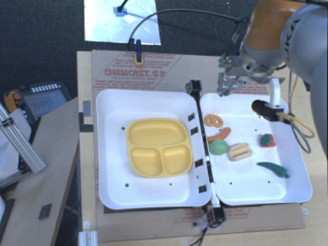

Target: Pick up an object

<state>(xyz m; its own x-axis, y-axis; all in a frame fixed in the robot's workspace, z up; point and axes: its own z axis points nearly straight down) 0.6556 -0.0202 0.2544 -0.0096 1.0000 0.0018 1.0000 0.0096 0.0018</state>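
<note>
The claw (226, 88) hangs over the far rim of the right bin (297, 188), near the divider between the two bins. I can't make out how it stands from here; it is small and dark against the cardboard. Nothing sits in it that I can see. The nearest thing below it is the pretzel (213, 120), a little toward me and slightly left. Just past that lie the orange sausage (219, 134), the green ball (219, 147) and the hot dog bun (239, 151). Further right are the strawberry-like piece (266, 140) and the green pepper (274, 169). A yellow divided tray (156, 146) sits in the left bin (110, 137).
</note>
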